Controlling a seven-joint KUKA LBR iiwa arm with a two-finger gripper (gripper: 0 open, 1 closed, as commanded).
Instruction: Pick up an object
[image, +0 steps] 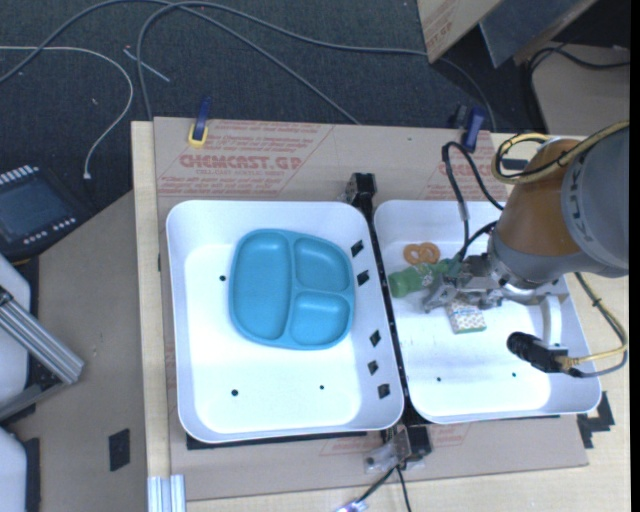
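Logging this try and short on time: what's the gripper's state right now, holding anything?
Gripper: low in the right bin among the small items; open, shut or holding something cannot be told.

Three small things lie close together in the upper left part of the right bin (500, 395), right of the frame's centre. A pretzel (421, 254), orange-brown and twisted, lies flat nearest the top. Just below it and to the left sits a green lump (403, 284), its shape hard to make out. Lower and to the right lies a small patterned square packet (466, 319), flat and slightly turned.
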